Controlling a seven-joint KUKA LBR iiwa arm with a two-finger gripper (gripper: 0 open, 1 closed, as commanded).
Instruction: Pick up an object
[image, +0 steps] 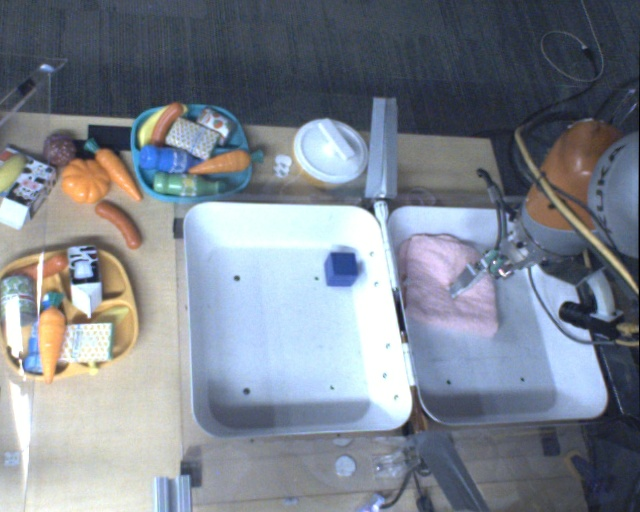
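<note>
A small blue cube lies in the left bin, near its upper right corner. A crumpled pink cloth lies in the upper left part of the right bin. My gripper reaches in from the right and sits low over the cloth's right edge, its thin metal fingers pointing down-left onto the fabric. I cannot make out how the fingers stand, nor whether any cloth is between them.
Toy food fills a blue bowl and a yellow tray left of the bins; a toy pumpkin, carrot and sausage lie loose between them. A white lidded cup stands behind the bins. A metal divider bar rises between them. Cables hang at right.
</note>
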